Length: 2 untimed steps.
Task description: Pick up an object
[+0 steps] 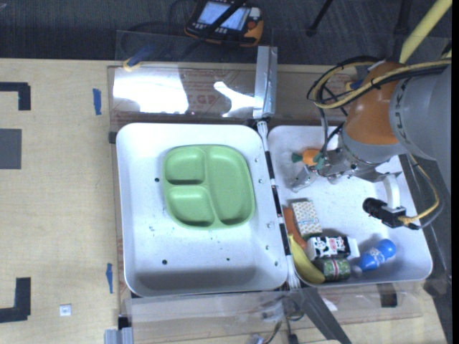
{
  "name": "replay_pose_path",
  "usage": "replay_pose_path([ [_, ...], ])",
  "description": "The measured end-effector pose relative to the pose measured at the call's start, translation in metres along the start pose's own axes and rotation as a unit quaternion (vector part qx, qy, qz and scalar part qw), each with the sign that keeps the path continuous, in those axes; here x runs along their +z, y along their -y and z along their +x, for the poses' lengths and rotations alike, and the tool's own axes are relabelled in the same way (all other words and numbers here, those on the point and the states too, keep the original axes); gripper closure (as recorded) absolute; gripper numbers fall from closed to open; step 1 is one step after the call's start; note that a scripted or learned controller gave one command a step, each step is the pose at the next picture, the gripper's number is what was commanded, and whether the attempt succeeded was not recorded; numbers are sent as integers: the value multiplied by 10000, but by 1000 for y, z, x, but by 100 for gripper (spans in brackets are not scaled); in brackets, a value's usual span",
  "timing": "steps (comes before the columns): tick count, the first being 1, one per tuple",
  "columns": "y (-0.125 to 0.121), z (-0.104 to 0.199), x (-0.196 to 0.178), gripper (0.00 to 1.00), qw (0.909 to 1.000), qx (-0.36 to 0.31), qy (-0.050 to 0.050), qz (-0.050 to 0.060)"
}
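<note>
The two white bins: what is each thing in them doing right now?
Green plastic divided tray: flat in the left bin.
Yellow banana: lying along the right bin's left wall.
Cow-patterned carton: on its side.
Blue ball-shaped toy: resting near the front.
End effector: low over a small orange object.

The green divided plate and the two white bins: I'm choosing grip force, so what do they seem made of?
The green plate looks like moulded plastic, matte, with soft rounded ridges and no sharp highlights. The left bin and right bin look like smooth, slightly glossy white plastic, judging by their rounded corners, though coated metal is possible.
</note>
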State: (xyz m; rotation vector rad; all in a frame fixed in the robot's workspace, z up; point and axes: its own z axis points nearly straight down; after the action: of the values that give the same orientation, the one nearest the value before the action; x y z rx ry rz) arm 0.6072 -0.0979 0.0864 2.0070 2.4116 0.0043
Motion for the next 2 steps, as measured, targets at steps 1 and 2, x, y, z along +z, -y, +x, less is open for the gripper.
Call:
replay_pose_path([
  [1, -38, -17, 1, 0, 9999, -168, -9, 26],
  [2, -46, -36, 4, 0, 9974, -677, -138, 217],
])
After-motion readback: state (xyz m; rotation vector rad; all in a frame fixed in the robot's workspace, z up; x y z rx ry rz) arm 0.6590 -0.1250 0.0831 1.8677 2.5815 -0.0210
